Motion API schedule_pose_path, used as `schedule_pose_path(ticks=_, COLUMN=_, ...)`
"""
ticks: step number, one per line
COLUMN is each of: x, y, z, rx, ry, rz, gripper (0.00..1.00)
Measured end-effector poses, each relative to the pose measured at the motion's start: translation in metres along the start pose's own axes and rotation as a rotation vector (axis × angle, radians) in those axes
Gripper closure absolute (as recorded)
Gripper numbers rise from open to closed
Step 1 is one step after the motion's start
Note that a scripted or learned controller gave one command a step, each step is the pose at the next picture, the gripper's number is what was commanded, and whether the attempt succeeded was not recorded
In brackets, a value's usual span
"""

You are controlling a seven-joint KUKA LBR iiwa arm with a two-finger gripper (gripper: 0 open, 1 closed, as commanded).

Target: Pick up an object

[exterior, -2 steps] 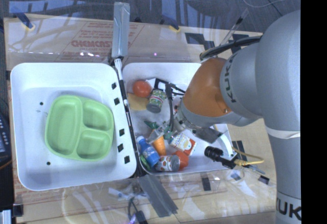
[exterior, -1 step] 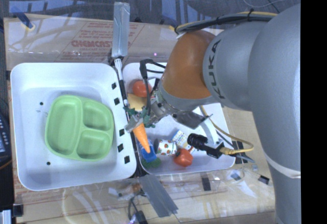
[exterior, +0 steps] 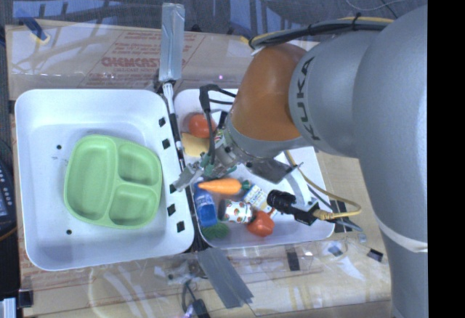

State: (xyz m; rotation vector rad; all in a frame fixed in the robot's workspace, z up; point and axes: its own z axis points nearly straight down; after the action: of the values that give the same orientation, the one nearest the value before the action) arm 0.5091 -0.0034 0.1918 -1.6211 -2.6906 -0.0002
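The gripper (exterior: 210, 162) hangs just above the carrot (exterior: 220, 186) at its 6 o'clock, in the approach step. I cannot tell if it is open or closed. Next, it should lower and close.

Grey arm (exterior: 392, 91) w/ orange band (exterior: 265, 102), black "KUKA" lettering (exterior: 304, 102).

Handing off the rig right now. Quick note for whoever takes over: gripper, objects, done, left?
Gripper is low in the right bin, just above the carrot; no object seen held.
Red ball, blue item and patterned can lie in the same bin.
Green divided plate sits in the left bin.
Done: approach.
Left: grasp and lift one object.
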Motion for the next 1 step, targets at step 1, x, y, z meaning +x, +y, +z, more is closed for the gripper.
schedule_pose_path(ticks=1, x=0.0165, y=0.0375, z=-0.0047, rx=0.002, ry=0.0, rz=0.095, gripper=0.0)
